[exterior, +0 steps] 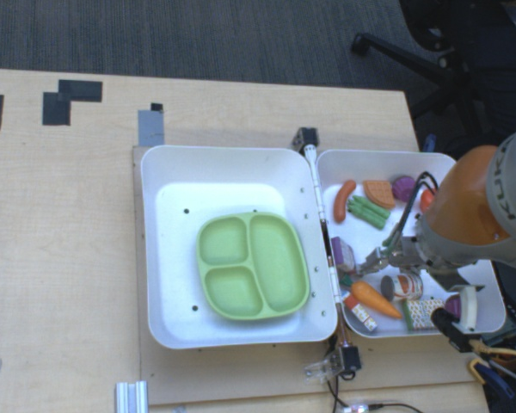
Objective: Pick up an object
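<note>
Plastic toy food fills the right-hand bin (490, 312) at the frame's right: a carrot (374, 298), a green piece (367, 211), a red sausage shape (344, 198), a purple piece (342, 254). All look light, stiff and smooth, so likely slippery. The claw (380, 259) hangs low over the bin's middle, just above the carrot; whether it is spread or closed I cannot tell. The carrot's thick middle looks the surest hold.
</note>
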Robot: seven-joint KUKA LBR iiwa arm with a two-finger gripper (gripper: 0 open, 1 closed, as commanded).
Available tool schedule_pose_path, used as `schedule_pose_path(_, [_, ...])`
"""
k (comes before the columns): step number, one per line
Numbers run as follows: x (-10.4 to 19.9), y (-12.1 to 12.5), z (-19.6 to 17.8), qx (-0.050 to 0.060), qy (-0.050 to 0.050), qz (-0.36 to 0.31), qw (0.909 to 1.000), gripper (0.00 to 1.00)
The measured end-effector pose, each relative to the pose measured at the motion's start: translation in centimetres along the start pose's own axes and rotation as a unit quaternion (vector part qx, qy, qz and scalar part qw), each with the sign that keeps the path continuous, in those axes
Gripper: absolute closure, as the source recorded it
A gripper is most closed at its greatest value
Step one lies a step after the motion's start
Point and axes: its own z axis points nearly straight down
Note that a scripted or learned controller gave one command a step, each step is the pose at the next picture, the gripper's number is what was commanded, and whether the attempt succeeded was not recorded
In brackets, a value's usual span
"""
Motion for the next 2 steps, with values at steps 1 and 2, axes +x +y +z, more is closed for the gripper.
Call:
schedule_pose_path(1, [0.0,0.2,-1.1,-0.003,0.0,0.0,1.0,1.0])
schedule_pose_path(2, [6.8,8.5,-9.7,0.005,0.002,-0.001,1.0,1.0])
